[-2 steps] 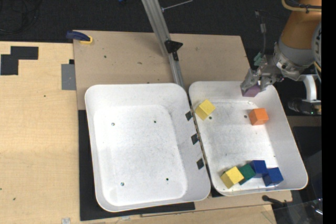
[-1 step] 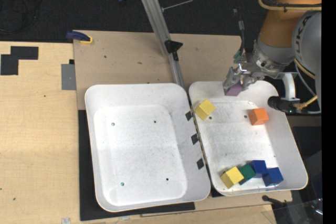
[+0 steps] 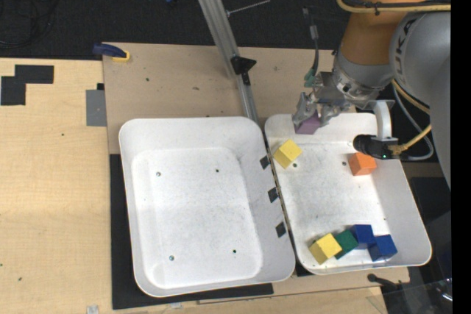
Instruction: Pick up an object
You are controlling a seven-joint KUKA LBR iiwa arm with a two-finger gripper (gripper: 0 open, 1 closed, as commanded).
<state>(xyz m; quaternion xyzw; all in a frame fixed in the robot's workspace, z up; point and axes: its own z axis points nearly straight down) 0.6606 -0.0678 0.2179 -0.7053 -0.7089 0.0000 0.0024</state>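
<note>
The one camera sat fixed above the surface (image 3: 184,77) and looked down on it at a slant, far enough back to take in both white bins whole. The left bin (image 3: 140,136) lay near the frame's centre, the right bin (image 3: 408,220) toward its right side, where the arm (image 3: 383,18) reached in.

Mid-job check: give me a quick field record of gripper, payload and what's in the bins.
gripper: at the far edge of the right bin
payload: purple block at the fingers, grasp not confirmed
right bin contents: yellow block, orange block, near-edge cluster of yellow, green and blue blocks
left bin: white, beside the right bin
</note>
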